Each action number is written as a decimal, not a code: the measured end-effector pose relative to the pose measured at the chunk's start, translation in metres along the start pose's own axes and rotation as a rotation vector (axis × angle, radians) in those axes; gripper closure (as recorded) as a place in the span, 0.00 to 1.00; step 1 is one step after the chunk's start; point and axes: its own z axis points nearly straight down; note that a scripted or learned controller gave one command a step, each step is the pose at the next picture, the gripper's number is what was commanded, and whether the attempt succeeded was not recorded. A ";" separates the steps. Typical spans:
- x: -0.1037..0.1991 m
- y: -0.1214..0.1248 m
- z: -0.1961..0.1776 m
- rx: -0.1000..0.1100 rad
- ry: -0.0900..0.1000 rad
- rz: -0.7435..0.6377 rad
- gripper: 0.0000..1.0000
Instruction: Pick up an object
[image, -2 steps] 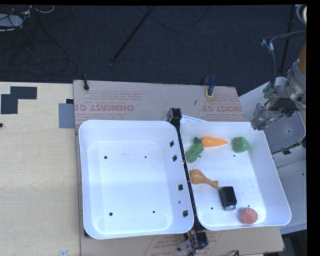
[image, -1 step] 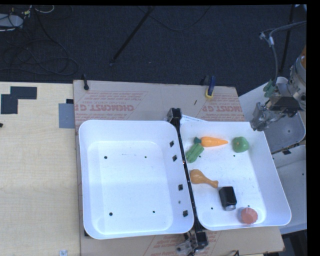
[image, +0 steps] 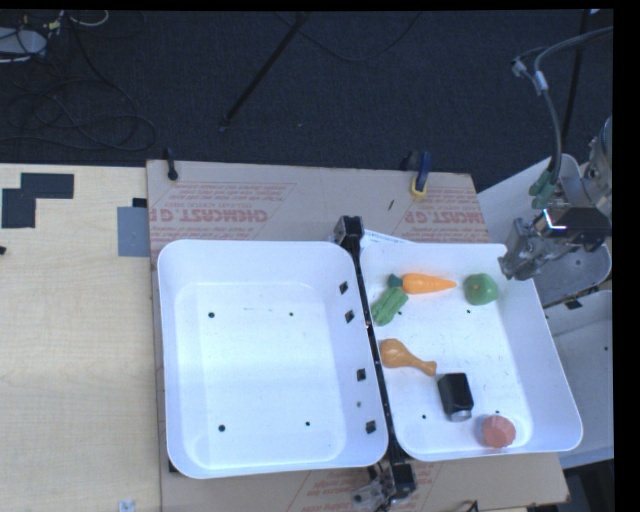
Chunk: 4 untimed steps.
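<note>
The pincer (image: 522, 258) is hovering over the right bin's (image: 540, 330) far right rim; I cannot tell its state. The green ball (image: 481, 289) is lying nearest, just left and slightly nearer the camera, beside the carrot (image: 428, 284).

The gripper (image: 520, 258) hangs at the frame's right side (arm mostly out of frame).

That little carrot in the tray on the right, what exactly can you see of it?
The carrot looks like a plastic toy: a smooth orange body tapering to a point on the camera view's right, with a dark green stub at its left end. It lies flat near the far side of the right bin. Its green end lies close to the green vegetable.
</note>
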 end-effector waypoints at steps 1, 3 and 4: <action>0.055 0.003 -0.059 -0.001 0.000 -0.001 1.00; 0.095 0.002 0.012 0.011 -0.003 0.004 1.00; 0.118 0.003 0.011 0.007 -0.002 0.003 1.00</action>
